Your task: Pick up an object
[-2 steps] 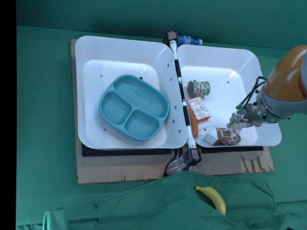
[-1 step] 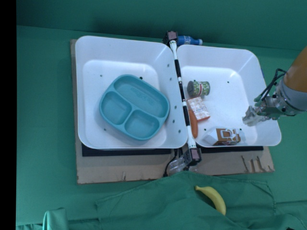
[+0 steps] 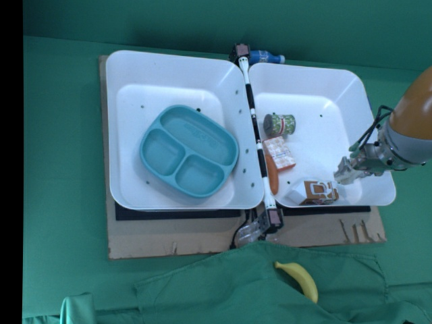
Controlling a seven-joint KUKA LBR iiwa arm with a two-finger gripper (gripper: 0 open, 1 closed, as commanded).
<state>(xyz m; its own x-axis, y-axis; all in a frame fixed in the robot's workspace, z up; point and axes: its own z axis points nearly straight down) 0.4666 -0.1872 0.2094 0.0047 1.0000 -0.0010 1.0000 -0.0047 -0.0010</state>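
Bench: two white bins side by side on a cardboard sheet over green cloth. The left bin holds one item, a teal divided plate, lying flat and tilted across the floor. The right bin holds the smaller goods, all grouped toward its left and near side: a small carton at the near wall, a flat printed packet, an orange carrot-like piece just beside the divider, and a green-labelled can on its side. A banana lies outside the bins on the cloth.

Arm enters from the right; the gripper hangs low over the right bin's near right corner, just beside the carton. It holds nothing; how far it stands open I cannot tell at this angle.

Risks, as judged: the carton sits against the bin wall, so a descent may strike the rim or tip the carton over; the packet lies too flat for a sure pinch; the can may roll away
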